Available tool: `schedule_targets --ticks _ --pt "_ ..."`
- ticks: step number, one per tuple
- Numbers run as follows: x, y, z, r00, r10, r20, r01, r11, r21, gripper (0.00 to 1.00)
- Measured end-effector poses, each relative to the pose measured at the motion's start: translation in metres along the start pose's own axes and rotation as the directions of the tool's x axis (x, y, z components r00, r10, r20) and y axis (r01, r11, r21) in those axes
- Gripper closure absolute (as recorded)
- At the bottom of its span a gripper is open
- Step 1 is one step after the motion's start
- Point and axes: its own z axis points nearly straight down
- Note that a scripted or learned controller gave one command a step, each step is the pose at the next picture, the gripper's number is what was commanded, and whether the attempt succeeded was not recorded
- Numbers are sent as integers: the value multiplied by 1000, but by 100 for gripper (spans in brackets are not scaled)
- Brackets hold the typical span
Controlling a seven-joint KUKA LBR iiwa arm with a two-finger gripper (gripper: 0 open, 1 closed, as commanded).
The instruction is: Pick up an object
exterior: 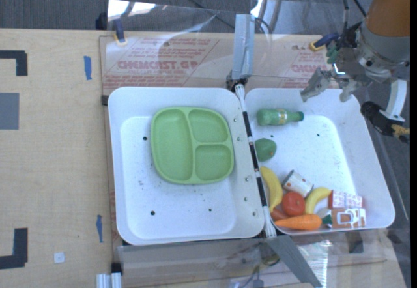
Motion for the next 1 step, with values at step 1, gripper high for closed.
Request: schedule_targets --ticks 1 --pt "11 34 121 985 -170 0 170 985 -1 0"
